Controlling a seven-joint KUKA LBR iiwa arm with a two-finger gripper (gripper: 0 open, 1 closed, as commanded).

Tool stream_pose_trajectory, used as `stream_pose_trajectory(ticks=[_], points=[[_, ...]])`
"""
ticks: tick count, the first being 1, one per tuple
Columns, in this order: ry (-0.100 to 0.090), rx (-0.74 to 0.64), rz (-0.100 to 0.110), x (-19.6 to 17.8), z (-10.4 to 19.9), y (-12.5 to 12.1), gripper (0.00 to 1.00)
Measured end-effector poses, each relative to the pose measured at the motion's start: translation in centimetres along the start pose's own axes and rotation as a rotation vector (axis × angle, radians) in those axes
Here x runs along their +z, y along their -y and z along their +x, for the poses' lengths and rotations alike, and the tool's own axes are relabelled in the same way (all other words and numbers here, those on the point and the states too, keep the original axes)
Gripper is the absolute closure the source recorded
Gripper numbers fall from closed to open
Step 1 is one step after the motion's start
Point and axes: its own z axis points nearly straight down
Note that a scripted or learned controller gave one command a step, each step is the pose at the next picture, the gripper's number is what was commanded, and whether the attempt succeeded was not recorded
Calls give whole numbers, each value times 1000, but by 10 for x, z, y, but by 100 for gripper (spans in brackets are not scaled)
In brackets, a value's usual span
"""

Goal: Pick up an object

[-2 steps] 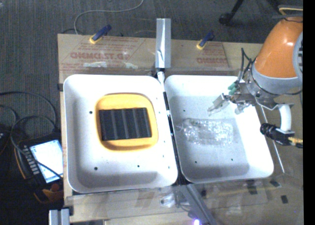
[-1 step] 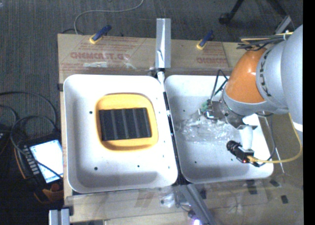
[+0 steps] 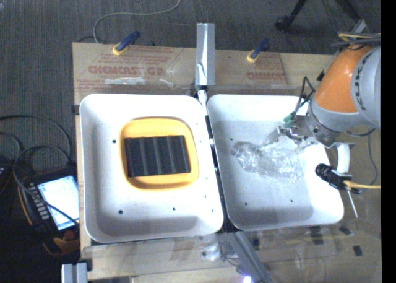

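Note:
A crumpled clear plastic bottle [image 3: 267,156] lies in the right bin [image 3: 247,207], roughly at its middle. The arm comes in from the right, its orange band [image 3: 341,83] above the wrist, and my gripper [image 3: 292,128] hangs over the bottle's upper right end. The wrist and the see-through plastic blur the tips. In the left bin [image 3: 99,170] sits a yellow object with a black ribbed rectangular top [image 3: 158,155], flat at the bin's middle.
Both bins rest on a cardboard sheet [image 3: 142,68] held by two blue-and-yellow clamps [image 3: 125,42]. A metal post [image 3: 205,52] stands behind the seam between the bins. A black cable fitting [image 3: 328,174] hangs at the right bin's right wall.

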Motion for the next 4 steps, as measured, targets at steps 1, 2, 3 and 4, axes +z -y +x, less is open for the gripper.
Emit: stream_pose_trajectory(ticks=[1, 2, 3, 4], points=[[-1, -46, -1, -23, -32, -26, 0], [-1, -20, 0, -79, -32, -2, 0], [-2, 17, 3, -67, 2, 78, 0], [2, 25, -11, 31, 3, 6, 0]])
